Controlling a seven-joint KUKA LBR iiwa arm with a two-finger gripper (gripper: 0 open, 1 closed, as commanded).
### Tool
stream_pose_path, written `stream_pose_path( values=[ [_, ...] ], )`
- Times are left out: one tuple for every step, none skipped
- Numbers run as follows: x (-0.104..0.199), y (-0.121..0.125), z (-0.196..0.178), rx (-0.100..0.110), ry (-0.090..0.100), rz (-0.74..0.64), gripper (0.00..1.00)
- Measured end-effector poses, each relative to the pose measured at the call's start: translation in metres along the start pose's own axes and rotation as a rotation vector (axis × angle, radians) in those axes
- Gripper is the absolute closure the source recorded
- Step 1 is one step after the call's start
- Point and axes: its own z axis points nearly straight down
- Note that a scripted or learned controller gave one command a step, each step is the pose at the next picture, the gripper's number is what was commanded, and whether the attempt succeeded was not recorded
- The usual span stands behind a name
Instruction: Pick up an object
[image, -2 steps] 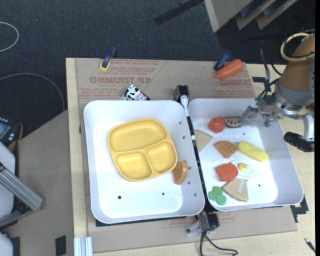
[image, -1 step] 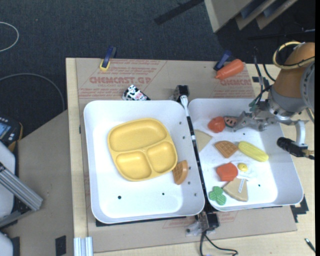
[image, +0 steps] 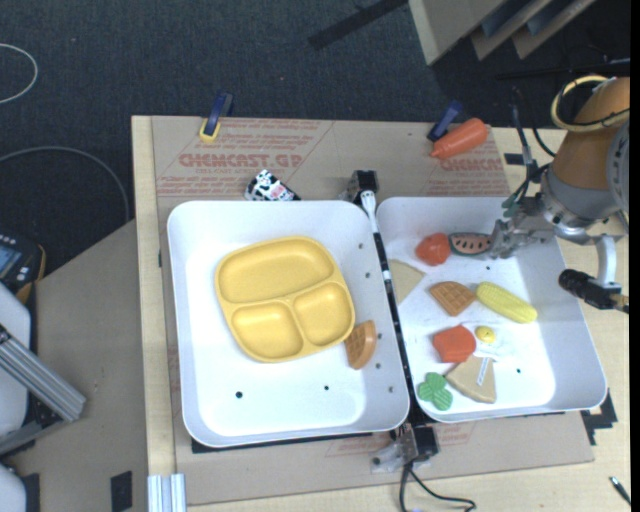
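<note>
My gripper (image: 503, 238) is low in the back of the right bin (image: 578, 352), just right of a watermelon slice (image: 467, 242) and close to it. A red tomato (image: 433, 249) lies left of the slice. Further forward in the same bin are a waffle (image: 452, 297), a yellow corn cob (image: 506, 302), a red piece (image: 455, 343), a small yellow piece (image: 485, 335), a green broccoli (image: 434, 391) and a tan wedge (image: 476, 381). I see nothing lifted off the bin floor.
The left bin (image: 205, 385) holds a yellow divided plate (image: 285, 297) and a brown pastry (image: 361, 344). An orange carrot (image: 459, 138), a cow toy (image: 270, 187) and a clamp (image: 213, 117) lie on the board behind the bins.
</note>
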Motion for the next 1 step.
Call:
stream_pose_path(
  values=[
    [-0.0085,0.0051,-0.0499,-0.007,-0.004,0.003,1.00]
  ],
)
